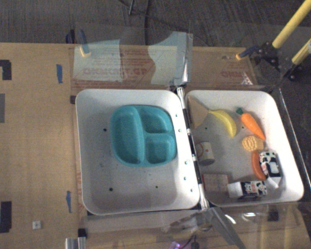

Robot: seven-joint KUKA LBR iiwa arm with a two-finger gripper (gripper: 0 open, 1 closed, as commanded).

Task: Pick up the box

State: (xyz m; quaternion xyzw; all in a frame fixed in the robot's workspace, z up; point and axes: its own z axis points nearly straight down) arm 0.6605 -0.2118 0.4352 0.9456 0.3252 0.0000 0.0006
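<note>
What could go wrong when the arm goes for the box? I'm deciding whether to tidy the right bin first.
The box lies near the right bin's front-left corner, close to the dividing wall, so a finger may well strike that wall. The cow-patterned carton lies right beside it and could be bumped or pinched instead. A similar small block lies just behind, so the program might pick the wrong target.

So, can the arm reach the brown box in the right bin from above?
Probably yes: nothing lies on the brown box, so its top is free. The bin wall and a cow-patterned carton stand close beside it, leaving little room at its sides.
</note>
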